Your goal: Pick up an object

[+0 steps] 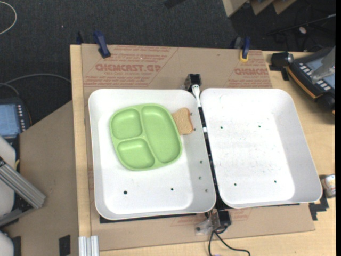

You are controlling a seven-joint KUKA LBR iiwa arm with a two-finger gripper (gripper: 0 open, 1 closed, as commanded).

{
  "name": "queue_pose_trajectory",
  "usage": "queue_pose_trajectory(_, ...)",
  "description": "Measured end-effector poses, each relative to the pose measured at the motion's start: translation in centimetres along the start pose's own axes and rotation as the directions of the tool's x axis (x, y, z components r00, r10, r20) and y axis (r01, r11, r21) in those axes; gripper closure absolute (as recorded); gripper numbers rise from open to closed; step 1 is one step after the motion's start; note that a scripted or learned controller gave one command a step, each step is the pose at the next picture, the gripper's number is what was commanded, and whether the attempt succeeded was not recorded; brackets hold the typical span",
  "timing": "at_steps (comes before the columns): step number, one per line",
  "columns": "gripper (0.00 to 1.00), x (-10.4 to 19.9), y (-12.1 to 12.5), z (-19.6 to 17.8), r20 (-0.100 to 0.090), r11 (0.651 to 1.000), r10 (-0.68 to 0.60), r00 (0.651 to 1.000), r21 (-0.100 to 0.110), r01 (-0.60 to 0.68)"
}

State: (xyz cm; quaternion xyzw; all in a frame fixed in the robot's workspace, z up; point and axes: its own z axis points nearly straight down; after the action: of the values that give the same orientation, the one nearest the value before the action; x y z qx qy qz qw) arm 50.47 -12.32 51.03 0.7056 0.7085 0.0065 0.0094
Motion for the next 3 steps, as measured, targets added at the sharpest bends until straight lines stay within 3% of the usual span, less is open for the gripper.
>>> queue_pose_trajectory(1,0.00,-0.1,-2.5,-2.9,-0.002,1.000,0.003,1.000,0.014,-0.003)
queue_pose_trajectory(2,0.00,16.3,-2.4,-2.6,-0.008,1.000,-0.014,1.000,0.024,0.014)
queue_pose_trajectory(3,0.00,26.0,-2.4,-2.6,-0.007,1.000,-0.008,1.000,0.021,0.008)
